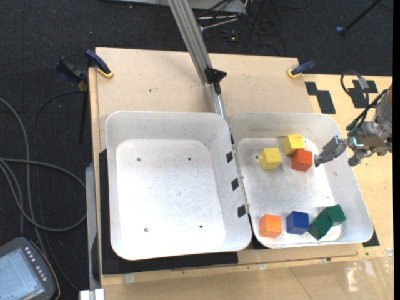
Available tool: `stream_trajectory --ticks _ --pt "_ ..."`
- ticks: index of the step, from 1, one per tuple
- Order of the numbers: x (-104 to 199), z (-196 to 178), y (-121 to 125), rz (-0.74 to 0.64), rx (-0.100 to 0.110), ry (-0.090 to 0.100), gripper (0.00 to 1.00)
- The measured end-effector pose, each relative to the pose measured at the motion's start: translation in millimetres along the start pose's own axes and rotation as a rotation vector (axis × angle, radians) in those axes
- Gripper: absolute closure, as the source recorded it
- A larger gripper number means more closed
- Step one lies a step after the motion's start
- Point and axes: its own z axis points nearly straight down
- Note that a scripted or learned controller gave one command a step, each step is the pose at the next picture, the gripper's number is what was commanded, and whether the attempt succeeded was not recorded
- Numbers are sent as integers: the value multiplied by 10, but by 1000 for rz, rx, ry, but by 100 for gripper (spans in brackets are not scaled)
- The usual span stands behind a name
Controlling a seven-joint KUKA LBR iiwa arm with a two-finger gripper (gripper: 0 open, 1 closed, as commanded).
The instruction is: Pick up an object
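The right bin holds several coloured blocks. Two yellow blocks and a red-orange block lie near its far side. Along its near edge sit an orange block, a blue block and two dark green blocks that touch each other. My gripper hangs over the bin's right edge, just right of the red-orange block. It is open and nothing sits between its fingers; one finger points toward the red-orange block without touching it.
The left bin lies beside the right one on a wooden bench. A slanted metal pole rises from the back between the bins. Clamps sit at the bench's far corners.
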Motion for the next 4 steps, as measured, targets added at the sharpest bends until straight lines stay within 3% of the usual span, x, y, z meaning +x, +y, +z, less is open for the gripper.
stream_trajectory --ticks 1,4 --pt "0 -16 6 1 -3 -1 0" --pt "-131 1531 44 3 4 1 0"
